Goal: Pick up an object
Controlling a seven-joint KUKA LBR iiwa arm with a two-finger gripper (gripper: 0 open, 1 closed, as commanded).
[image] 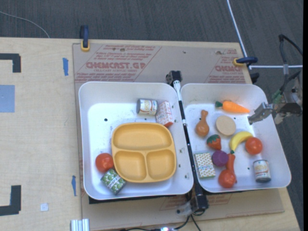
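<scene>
End effector (256, 116) at right bin's far rim, spread unclear, cannot tell. Long orange plastic carrot (232, 107) just left, lying crosswise, tip toward it.

I'm looking at a lab test setup: a plywood table (33, 143) marked with black and blue tape, a cardboard sheet (144, 61) clamped down, two white bins (91, 129) of toy food, cables trailing across grey carpet (144, 8).
</scene>
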